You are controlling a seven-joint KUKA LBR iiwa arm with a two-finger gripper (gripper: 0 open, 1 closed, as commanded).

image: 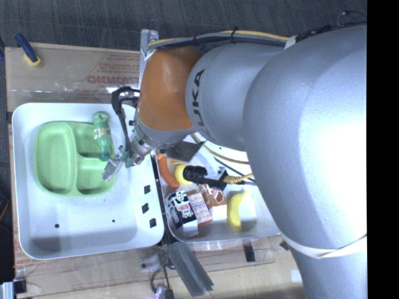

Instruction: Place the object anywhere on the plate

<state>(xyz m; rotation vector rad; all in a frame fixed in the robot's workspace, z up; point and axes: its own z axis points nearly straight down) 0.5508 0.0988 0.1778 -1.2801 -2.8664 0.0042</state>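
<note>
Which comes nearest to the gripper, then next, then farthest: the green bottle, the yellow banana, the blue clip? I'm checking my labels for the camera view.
Measured from the gripper:
1. Green bottle, just above it, on the green plate in the left bin.
2. Yellow banana, off to the right in the right bin.
3. Blue clip, far upper left, on the cardboard outside the bins.

At frame left you see a green plate point(62, 157) in the left bin point(37, 235); the claw point(115, 166) sits at its right edge beside a clear green bottle point(101, 132).

Glossy light-green sectioned plastic plate point(62, 157); smooth white plastic left bin point(75, 229); translucent green plastic bottle point(101, 131); satin grey-painted metal arm point(299, 123).
</note>
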